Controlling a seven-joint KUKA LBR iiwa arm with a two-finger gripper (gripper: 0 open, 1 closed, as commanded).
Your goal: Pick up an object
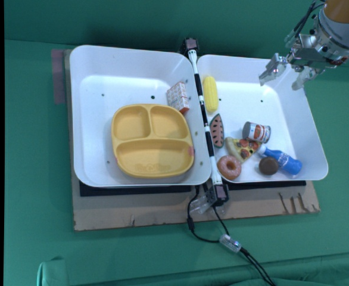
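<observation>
I see the end effector [286,74] above the far right corner of the right bin [308,130], its fingers spread apart with nothing between them. In that bin, corn [210,93] lies at the far left, a melon slice [217,130] below it by the left wall; the can [256,131], pizza [242,148], donut [228,167], cookie [268,165] and bottle [281,159] crowd the near edge. The left bin [91,88] carries a yellow plate [152,140] and a carton [178,96].
</observation>
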